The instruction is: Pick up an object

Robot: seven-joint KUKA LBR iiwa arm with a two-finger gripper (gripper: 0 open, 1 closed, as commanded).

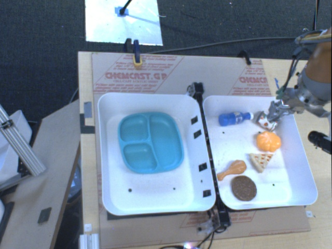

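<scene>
Hovering at the right bin's (306, 188) two o'clock corner, your tool (271, 116) sits over a small white object (264, 122). You cannot tell its state. An orange toy (268, 141) lies just at six o'clock of it.

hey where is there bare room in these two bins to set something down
The left bin has bare floor all around the blue divided plate, widest along its near edge. In the right bin, the strip from the blue bottle down to the drumstick is free. It is crowded near the hand, orange fruit, wedge and brown disc.
</scene>
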